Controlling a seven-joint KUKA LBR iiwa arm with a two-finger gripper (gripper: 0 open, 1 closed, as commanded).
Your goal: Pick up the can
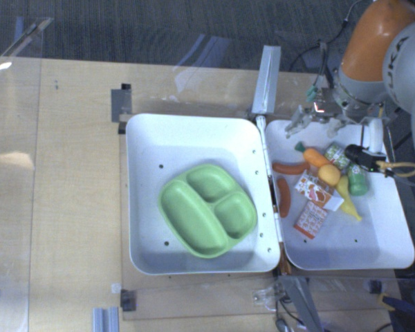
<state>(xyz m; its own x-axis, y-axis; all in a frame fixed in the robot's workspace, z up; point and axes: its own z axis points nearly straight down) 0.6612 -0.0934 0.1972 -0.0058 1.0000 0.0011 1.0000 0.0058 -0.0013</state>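
The can (pixel 337 155), small with a green and white label, lies on its side in the right bin (pixel 391 244). It sits among toy food, between an orange carrot (pixel 316 158) and a green bottle (pixel 357 183). My gripper (pixel 319 121) hangs over the far edge of the right bin, a little beyond the can and not touching it. Its two grey fingers (pixel 297 123) are spread apart and open, with nothing between them. The orange-banded wrist (pixel 373 37) rises above it at the upper right.
The right bin also holds two red sausages (pixel 285 196), a yellow lemon (pixel 329 174), a yellow banana (pixel 351 205) and two red and white packets (pixel 310 218). A green divided plate (pixel 207 209) lies in the left bin (pixel 145 151). A metal divider (pixel 265 81) stands between the bins.
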